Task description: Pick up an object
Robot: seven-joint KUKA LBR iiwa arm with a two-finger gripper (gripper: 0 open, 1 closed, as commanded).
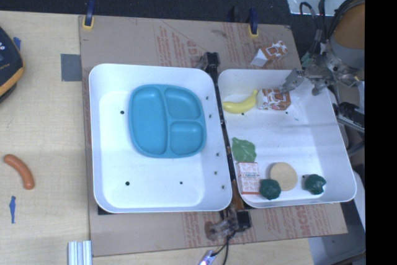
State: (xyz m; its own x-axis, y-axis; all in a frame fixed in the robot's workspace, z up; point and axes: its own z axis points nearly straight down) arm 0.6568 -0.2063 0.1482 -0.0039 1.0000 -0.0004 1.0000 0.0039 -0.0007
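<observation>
Over the right bin (322, 133), the jaws (289, 85) hang just above the small packet (274, 99) beside the banana (240, 103), though I cannot tell their state.

Grey metal arm (332, 68) with an orange band (350, 25) and dark cables.

I have one fixed camera, set high above the table (43, 133) and tilted down, far enough back to take in both white bins (155, 195), with the arm (347, 28) at right.
</observation>
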